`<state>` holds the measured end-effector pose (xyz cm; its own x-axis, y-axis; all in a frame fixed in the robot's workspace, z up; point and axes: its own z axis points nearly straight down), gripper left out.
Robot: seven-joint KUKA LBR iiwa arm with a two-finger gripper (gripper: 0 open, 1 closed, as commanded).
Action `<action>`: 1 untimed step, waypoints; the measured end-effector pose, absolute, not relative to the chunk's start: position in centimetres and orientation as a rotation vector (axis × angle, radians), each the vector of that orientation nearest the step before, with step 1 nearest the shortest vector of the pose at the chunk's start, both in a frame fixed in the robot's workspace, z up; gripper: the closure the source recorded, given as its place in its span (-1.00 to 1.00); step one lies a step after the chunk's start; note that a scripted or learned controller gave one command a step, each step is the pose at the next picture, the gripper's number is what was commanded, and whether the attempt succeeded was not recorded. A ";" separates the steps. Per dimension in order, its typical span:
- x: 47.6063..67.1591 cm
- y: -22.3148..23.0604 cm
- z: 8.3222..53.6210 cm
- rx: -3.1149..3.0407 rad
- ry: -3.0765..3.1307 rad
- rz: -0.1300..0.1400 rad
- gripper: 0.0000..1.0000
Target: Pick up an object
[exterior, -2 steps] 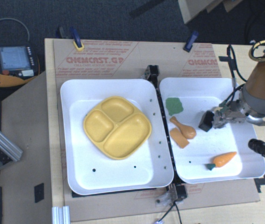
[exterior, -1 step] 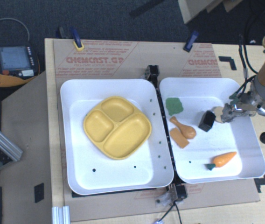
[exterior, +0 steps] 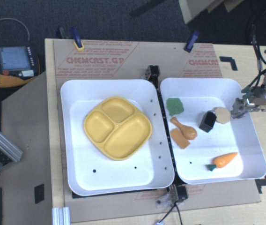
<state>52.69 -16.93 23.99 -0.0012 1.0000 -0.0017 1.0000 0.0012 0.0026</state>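
Tool (exterior: 245, 104) sits at right bin's (exterior: 252, 139) far rim, can't tell its state. Nearest pick: black block (exterior: 208, 121) w/ pale round piece (exterior: 222, 115) touching it. Best to drop straight over block, centred.

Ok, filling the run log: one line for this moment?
gripper at right bin's right rim | nothing visibly held | carrot in bin | yellow plate in left bin

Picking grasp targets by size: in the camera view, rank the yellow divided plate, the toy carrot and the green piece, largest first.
1. Yellow divided plate, by far.
2. and 3. Toy carrot and green piece look about alike; I can't rank them.
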 end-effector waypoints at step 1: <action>52.9 -11.6 22.8 2.219 2.228 -0.001 1.00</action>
<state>52.93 -11.56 22.77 -0.0041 1.0000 0.0015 1.0000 0.0041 -0.0022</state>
